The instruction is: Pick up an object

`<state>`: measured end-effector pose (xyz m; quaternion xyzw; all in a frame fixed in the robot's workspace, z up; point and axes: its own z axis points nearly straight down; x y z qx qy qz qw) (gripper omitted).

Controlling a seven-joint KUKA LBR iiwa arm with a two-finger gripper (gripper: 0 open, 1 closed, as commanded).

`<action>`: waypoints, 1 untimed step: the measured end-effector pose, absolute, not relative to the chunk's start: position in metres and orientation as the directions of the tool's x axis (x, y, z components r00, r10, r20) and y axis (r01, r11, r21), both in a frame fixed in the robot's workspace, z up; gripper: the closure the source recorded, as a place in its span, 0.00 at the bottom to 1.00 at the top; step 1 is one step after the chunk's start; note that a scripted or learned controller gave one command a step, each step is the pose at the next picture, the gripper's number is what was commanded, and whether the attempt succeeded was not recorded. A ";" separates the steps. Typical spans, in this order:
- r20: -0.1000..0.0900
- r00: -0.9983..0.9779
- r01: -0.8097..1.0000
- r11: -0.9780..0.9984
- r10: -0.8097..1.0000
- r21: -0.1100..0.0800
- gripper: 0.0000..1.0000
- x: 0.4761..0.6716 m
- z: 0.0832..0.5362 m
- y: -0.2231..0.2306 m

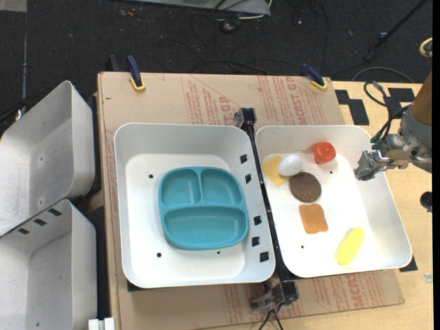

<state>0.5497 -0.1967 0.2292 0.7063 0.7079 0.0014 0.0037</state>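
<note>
Camera view shows the gripper (pixel 366 165) over the right bin's (pixel 385 253) right rim; whether its fingers are apart or together I cannot tell. That bin holds a red object (pixel 324 152), white egg (pixel 290 163), brown disc (pixel 305 186), orange square (pixel 313 218) and yellow piece (pixel 350 245). A teal plate (pixel 203 207) lies in the left bin (pixel 137 184).

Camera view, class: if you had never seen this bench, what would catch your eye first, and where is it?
First, the teal divided plate, lying alone in the left bin. Next, the cluster of small play foods in the right bin: a red piece, a white egg, a brown disc, an orange slice and a yellow piece. The claw sits at that bin's right rim.
</note>
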 end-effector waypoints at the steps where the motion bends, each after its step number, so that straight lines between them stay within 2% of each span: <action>1: -0.002 -0.003 1.000 0.003 1.000 0.004 1.00 0.551 0.254 -0.197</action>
